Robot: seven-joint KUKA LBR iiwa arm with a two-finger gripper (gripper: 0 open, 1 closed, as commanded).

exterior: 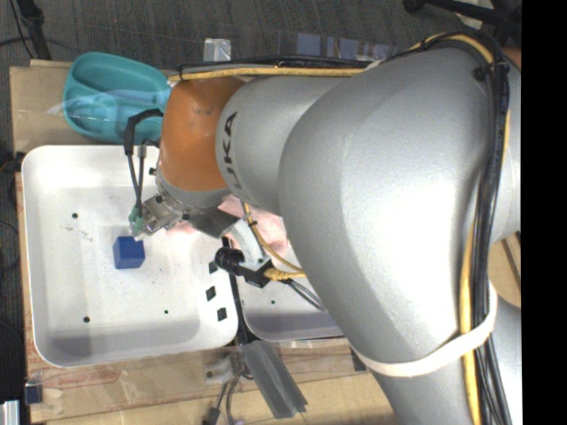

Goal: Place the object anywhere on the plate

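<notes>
Nearest the camera, the wooden desk (106,374) carries the front rim of the shallow white plastic left bin (53,264), and a little further in, on that bin's floor, sits the small blue cube (129,251), flat and on its own. Just beyond and to the right of it hangs the tool (149,218) at the end of the big grey arm (372,193) with its orange band (190,135); the tip is close beside the cube, but I see nothing gripped in it, and from here I cannot tell how wide it stands. A patch of pale pink (266,224) peeks from under the arm over the right bin (292,326); that may be the plate, though most of it is hidden. So, as I judge it, the job has barely begun: the cube needs picking up and carrying across. Furthest back, a turquoise plastic scoop-like object (111,96) lies past the bin's rear edge.
</notes>
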